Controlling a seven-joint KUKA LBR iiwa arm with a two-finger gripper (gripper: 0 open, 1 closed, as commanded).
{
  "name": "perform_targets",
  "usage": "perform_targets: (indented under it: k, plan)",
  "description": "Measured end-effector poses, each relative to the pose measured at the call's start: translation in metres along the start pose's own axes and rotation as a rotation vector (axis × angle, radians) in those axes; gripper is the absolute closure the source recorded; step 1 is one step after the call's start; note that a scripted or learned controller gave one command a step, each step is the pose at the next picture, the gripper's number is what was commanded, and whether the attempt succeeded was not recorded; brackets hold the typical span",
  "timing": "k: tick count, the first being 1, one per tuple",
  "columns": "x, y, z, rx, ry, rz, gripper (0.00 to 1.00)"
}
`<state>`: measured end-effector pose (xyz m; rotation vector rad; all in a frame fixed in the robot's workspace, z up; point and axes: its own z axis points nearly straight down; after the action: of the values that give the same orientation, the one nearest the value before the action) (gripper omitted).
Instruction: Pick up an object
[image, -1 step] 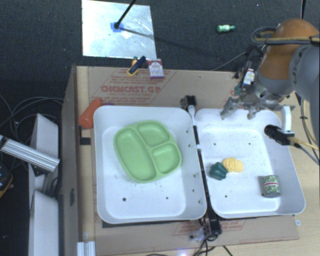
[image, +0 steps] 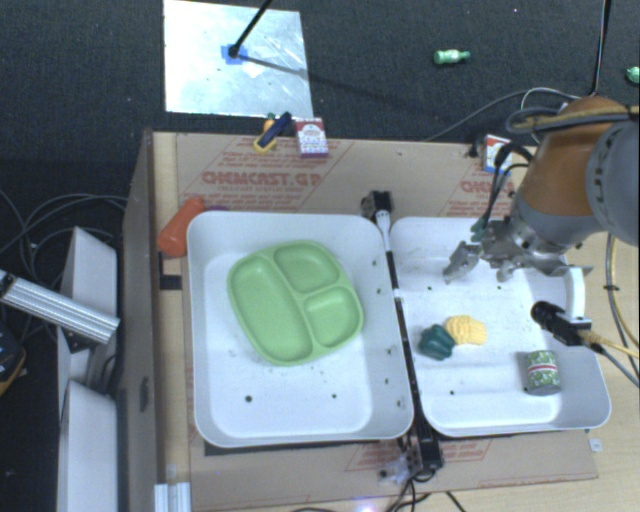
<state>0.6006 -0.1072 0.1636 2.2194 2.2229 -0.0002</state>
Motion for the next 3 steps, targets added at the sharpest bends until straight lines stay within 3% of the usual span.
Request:
perform_targets:
  k: [1, 2, 3]
  plan:
    - [0.031, -0.029, -0.046, -0.002, 0.001, -0.002, 0.0]
    - [0.011, -0.047, 0.078, -0.006, -0.001, 0.0, 0.0]
    - [-0.046, -0.072, 0.005, -0.003, -0.001, 0.001, 0.0]
